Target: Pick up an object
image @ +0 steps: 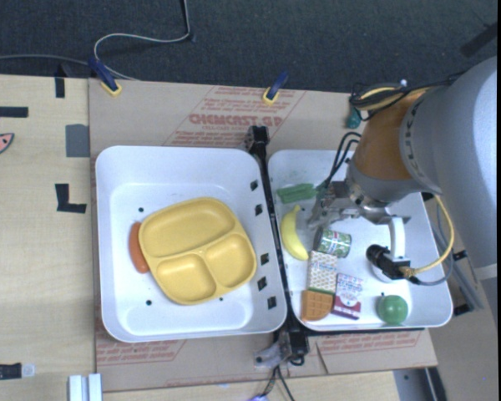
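My gripper (321,215) is low in the right bin (417,312), reaching in under the orange-banded wrist. Its tips sit between a yellow banana (293,235) on its left and a small green-labelled can (333,243) just below it. A green flat object (296,193) lies just above and left of the gripper. Further down lie a pale checked packet (322,269), an orange waffle-like piece (316,305), a red and white packet (347,296) and a green ball (392,308). I see nothing clearly between the fingers.
The left bin (117,307) holds a yellow divided plate (197,249) with an orange-red object (138,249) tucked at its left edge. A black divider (267,224) runs between the bins. A black-tipped fitting and yellow cable (388,261) hang off the wrist over the right bin.
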{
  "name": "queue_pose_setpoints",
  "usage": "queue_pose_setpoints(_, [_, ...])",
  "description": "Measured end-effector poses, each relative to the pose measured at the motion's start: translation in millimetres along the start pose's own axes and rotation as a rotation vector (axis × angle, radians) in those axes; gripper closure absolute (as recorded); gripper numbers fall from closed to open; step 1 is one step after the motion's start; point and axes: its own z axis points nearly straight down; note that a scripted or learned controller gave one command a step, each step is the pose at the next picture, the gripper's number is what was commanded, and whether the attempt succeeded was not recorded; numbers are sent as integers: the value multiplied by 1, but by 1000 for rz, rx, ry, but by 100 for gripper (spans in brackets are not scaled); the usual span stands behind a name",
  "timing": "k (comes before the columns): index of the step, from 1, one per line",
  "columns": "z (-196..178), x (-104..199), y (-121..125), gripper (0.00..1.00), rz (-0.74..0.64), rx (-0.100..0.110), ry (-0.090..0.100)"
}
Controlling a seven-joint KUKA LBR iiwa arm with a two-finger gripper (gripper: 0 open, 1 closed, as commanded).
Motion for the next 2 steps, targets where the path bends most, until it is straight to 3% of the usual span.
queue_pose_setpoints(1, [0,-1,0,0,1,0,-2])
queue_pose_setpoints(2, [-9,0,0,100,0,1,-1])
